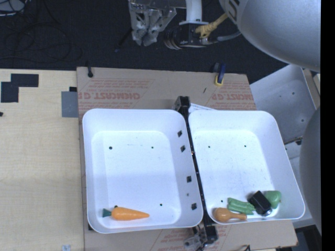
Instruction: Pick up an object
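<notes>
Currently I see gripper (151, 27) parked high above the bench, fingers apart, gripping nothing, carrot (127, 213) at left bin (94, 156) front edge, small toys clustered in right bin (272, 135) corner.

The desk (36, 156) has a pale wood-grain top with a few dark rectangular marks near its left edge. A brown cardboard sheet (157, 90) printed with red lettering lies flat on it, covering the middle and right. Two shallow white bins sit side by side on the cardboard, touching along their inner rims: the left bin (91, 140) and the right bin (277, 135). A small blue-and-yellow clamp (220, 75) stands at the cardboard's far edge.
</notes>
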Action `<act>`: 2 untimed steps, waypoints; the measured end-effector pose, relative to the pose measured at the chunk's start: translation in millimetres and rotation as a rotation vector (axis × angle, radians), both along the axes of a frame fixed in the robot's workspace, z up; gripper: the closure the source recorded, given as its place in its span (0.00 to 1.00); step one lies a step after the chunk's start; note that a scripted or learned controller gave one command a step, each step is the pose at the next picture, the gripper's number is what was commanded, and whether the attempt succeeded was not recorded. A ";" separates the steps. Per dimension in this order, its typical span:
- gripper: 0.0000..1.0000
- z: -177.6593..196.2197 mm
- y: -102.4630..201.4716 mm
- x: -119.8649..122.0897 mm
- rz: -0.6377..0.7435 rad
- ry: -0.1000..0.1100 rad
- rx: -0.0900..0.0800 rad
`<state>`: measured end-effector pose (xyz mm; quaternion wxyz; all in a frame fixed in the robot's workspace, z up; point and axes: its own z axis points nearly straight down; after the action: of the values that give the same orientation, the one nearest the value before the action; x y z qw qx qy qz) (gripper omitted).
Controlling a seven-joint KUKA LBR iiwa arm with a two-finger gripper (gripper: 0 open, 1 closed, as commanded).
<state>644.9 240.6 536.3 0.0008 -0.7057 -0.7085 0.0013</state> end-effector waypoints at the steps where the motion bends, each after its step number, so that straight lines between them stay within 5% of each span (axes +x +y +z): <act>1: 1.00 -159.2 -10.5 -51.0 -0.006 0.019 -0.007; 2: 1.00 -85.0 3.3 -76.2 -0.001 -0.005 0.003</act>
<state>568.8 243.9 451.3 0.0000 -0.7059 -0.7083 -0.0015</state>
